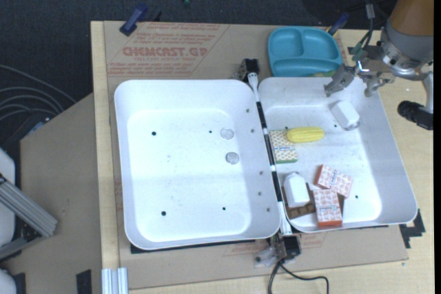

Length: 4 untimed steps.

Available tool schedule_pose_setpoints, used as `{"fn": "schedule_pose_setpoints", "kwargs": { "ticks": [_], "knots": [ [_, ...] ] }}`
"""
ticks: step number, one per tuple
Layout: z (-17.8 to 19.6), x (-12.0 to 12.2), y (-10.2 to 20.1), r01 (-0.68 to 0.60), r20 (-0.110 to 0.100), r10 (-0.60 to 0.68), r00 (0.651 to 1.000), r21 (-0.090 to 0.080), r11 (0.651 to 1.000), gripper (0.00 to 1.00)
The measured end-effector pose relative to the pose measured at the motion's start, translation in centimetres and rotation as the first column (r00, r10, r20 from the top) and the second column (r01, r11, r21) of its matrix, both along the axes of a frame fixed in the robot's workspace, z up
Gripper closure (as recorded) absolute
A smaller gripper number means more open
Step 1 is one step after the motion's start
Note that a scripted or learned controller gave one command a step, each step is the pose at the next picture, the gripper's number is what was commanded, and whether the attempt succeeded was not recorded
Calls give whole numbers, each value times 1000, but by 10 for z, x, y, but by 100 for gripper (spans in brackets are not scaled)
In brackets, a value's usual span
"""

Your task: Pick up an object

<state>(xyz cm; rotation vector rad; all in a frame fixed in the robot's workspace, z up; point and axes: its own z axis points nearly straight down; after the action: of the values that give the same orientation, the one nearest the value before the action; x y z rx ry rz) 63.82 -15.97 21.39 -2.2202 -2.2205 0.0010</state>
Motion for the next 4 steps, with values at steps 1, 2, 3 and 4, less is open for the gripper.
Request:
{"fn": "schedule_pose_setpoints", "kwargs": {
  "ticks": [1, 2, 3, 4],
  "knots": [
    [-117, 15, 46, -1, -2, 1, 1000, 1, 1000, 0],
    [-130, -28, 68, 0, -2, 0, 1000, 0, 1000, 0],
    [-119, -27, 68, 1, 1, -1, 1000, 0, 1000, 100],
    [-119, -27, 68, 1, 0, -1, 1000, 0, 1000, 0]
  ]
}}
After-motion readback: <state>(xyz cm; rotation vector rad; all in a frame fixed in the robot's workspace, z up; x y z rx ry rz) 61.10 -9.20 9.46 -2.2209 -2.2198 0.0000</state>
